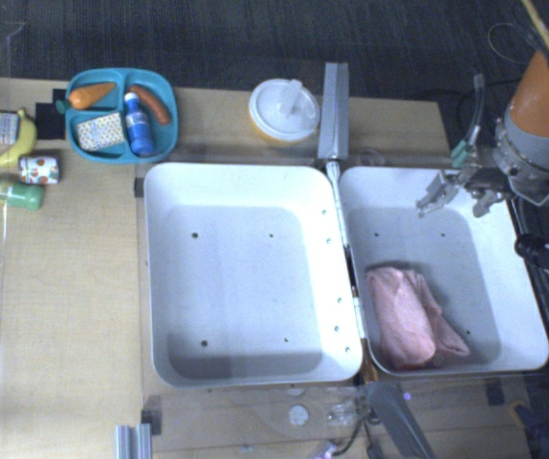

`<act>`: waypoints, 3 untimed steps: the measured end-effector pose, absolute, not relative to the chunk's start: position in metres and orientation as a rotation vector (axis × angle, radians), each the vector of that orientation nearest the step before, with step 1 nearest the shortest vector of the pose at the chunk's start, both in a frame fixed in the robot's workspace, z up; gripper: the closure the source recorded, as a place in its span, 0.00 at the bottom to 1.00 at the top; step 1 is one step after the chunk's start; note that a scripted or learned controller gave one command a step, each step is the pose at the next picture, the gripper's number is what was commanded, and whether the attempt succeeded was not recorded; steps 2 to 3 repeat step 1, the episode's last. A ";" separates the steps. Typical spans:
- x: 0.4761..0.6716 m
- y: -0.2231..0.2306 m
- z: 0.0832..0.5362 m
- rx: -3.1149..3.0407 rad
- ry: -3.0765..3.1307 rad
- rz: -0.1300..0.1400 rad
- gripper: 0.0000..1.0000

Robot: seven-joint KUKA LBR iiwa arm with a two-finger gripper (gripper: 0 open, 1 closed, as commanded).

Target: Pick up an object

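Pink cloth (411,316) looks soft and light; I'd pinch a raised fold. My gripper (454,193) hangs open, empty.

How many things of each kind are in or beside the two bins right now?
White bins: 2
Pink cloths: 1
Blue trays with toy food: 1
White lidded tubs: 1
Toy bananas: 1
Small cans: 1
Green bottles: 1
Total: 8

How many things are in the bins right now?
1. A pink cloth lies bunched in the right bin, near its front-left corner. Something small could be hidden under it.
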State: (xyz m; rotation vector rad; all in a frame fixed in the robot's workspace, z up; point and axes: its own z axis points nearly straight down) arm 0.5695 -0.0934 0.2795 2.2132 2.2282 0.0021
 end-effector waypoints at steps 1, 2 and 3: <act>0.518 -0.105 0.167 2.166 2.278 -0.001 0.00; 0.518 -0.105 0.167 2.166 2.278 -0.001 0.00; 0.518 -0.105 0.167 2.166 2.278 -0.001 0.00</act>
